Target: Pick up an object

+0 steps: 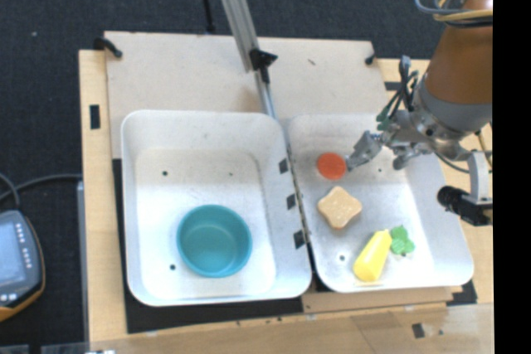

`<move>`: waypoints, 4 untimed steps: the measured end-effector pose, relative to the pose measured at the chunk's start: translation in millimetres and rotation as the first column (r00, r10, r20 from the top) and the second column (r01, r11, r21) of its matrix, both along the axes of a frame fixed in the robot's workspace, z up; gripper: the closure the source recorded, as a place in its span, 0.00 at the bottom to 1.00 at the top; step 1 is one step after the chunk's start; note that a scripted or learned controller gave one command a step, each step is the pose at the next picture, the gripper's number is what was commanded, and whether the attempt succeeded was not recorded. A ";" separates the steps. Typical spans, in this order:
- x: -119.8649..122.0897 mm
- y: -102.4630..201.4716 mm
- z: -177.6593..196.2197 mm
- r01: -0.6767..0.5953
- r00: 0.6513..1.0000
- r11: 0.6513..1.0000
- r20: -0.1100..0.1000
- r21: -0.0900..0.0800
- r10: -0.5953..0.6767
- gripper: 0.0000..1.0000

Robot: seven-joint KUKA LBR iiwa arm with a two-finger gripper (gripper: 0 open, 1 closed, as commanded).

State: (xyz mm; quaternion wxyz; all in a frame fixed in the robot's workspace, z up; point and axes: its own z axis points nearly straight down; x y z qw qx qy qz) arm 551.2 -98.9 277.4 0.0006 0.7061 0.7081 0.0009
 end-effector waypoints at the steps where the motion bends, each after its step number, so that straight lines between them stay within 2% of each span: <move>1: 0.1 0.0 0.1 0.001 1.000 1.000 0.001 0.000 -0.001 0.00; 3: -4.3 -14.7 -88.1 0.004 1.000 1.000 -0.006 -0.002 -0.004 0.00; 4: 0.6 -10.9 -146.8 0.005 1.000 1.000 -0.006 -0.001 -0.005 0.00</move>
